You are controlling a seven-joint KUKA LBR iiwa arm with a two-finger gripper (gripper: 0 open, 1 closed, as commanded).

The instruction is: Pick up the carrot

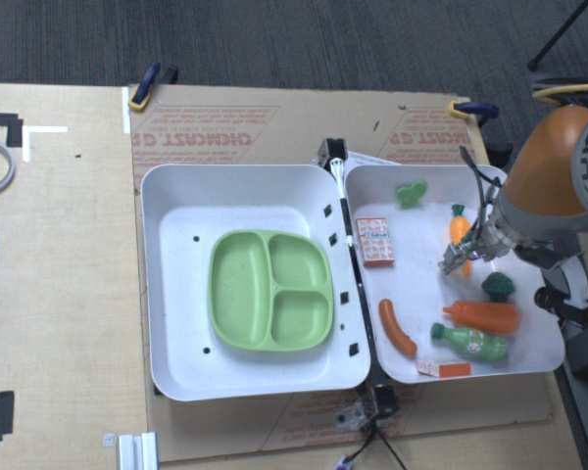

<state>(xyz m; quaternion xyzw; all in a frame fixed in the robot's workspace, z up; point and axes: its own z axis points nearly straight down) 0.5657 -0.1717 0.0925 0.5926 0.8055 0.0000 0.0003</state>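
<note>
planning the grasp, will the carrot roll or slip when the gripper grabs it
The carrot looks like smooth moulded plastic, so probably stiff, light, somewhat slippery. Its rounded, tapered body lies on its side on the right bin floor, so a push would likely roll it in an arc. The bottle close beside it may block rolling that way.

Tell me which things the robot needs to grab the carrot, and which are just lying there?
Needed:
carrot
gripper

Just lying there:
green tray
sausage
green bottle
small box
broccoli
</note>
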